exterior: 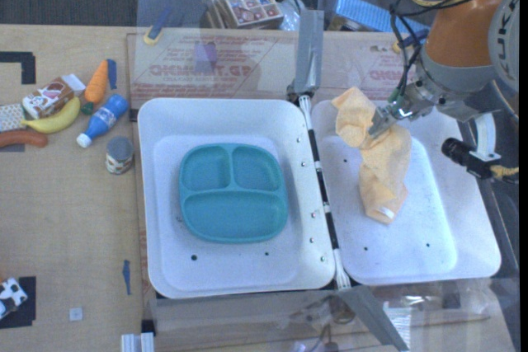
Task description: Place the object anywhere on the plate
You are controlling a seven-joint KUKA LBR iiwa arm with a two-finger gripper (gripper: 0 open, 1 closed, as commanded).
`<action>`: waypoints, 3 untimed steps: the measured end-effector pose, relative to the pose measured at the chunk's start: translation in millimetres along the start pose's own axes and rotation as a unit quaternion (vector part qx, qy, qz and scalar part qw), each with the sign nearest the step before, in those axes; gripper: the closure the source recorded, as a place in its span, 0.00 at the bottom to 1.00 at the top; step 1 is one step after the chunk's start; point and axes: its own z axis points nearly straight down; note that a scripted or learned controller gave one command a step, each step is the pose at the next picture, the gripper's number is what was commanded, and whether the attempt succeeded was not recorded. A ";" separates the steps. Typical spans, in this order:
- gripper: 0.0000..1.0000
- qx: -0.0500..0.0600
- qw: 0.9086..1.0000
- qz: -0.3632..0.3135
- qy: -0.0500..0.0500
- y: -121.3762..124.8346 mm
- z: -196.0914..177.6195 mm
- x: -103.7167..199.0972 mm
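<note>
A wooden table [66, 227] carries two shallow white bins side by side. The left bin [157, 177] holds a teal plate [233, 192] with three compartments, lying flat near the bin's middle. The right bin [445, 235] holds a pale yellow cloth [384, 173], crumpled and stretched from the far left corner of that bin toward its middle.

The grey and orange arm [470, 29] reaches in from the right. Its end effector [384, 121] sits at the upper part of the cloth, and the fabric appears bunched up at its tip, so it looks to be grasping the cloth; the lower end of the cloth seems to rest on the bin floor.

The task looks to be at an early stage. The cloth is in the right bin, well apart from the plate, and nothing lies on the plate. What remains is lifting the cloth clear, carrying it left across the divider between the bins, and letting it go over the plate.
</note>
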 end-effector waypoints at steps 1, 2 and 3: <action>1.00 -0.001 1.000 -0.006 -0.001 42.3 5.7 58.8; 1.00 0.002 1.000 -0.012 0.001 34.7 6.5 148.5; 0.00 0.002 1.000 -0.012 0.001 34.6 6.5 148.3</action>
